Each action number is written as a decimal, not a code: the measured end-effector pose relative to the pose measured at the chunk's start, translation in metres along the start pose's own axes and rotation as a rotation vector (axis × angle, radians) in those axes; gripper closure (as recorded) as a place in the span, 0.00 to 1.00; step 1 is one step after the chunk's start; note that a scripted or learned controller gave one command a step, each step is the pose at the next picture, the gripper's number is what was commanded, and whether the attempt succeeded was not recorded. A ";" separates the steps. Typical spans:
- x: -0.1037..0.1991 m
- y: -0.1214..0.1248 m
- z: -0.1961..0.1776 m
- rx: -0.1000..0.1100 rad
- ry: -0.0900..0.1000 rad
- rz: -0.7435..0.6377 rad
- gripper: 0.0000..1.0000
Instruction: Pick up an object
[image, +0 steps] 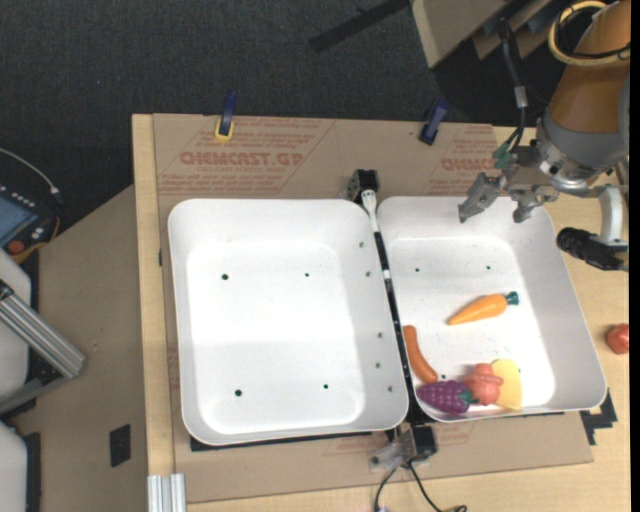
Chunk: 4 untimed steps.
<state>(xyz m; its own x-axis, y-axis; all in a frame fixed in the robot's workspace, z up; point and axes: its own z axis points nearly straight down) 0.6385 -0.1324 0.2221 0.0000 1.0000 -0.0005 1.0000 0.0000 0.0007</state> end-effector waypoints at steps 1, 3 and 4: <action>-0.037 -0.098 0.062 0.012 0.001 0.007 0.00; 0.006 -0.136 0.127 -0.003 -0.001 0.002 1.00; -0.083 -0.160 0.053 -0.006 -0.009 0.008 1.00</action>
<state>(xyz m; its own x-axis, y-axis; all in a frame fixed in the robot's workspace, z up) 0.4784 -0.2158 0.1690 0.0085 0.9999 -0.0091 0.9999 -0.0085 0.0068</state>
